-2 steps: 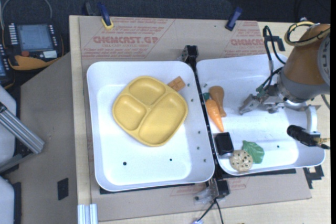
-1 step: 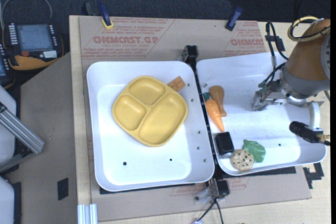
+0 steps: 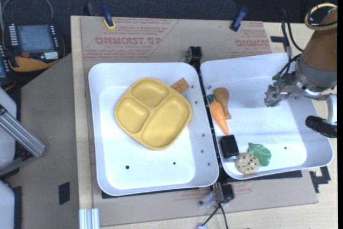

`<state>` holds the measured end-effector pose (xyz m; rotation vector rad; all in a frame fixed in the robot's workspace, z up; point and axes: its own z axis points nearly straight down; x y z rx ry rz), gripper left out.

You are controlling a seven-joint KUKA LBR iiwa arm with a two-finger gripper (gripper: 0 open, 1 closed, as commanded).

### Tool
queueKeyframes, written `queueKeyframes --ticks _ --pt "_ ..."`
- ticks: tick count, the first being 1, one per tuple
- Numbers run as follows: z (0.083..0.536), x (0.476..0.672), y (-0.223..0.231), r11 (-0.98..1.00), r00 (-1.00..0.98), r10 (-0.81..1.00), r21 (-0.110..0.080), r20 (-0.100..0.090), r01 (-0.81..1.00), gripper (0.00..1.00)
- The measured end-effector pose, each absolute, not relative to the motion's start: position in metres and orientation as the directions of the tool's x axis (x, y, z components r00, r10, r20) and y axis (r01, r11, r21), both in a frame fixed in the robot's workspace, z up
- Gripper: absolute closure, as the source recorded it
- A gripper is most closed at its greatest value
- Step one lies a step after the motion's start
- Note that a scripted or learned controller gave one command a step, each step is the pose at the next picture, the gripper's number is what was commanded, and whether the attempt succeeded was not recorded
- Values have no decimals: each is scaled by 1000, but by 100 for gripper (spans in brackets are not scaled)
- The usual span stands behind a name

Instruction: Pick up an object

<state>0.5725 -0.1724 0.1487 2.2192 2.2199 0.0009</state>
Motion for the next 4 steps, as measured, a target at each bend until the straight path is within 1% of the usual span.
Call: queueKeyframes --ticks 1,2,3,4 --pt "211 573 -168 1 -1 1000 6 -3 1000 100" --pt "252 574 -168 1 -1 1000 6 -3 1000 100" --pt "257 583 -116 2 -2 1000 4 -1 1000 100" --pt "251 597 -60 2 -2 1000 3 -1 1000 100"
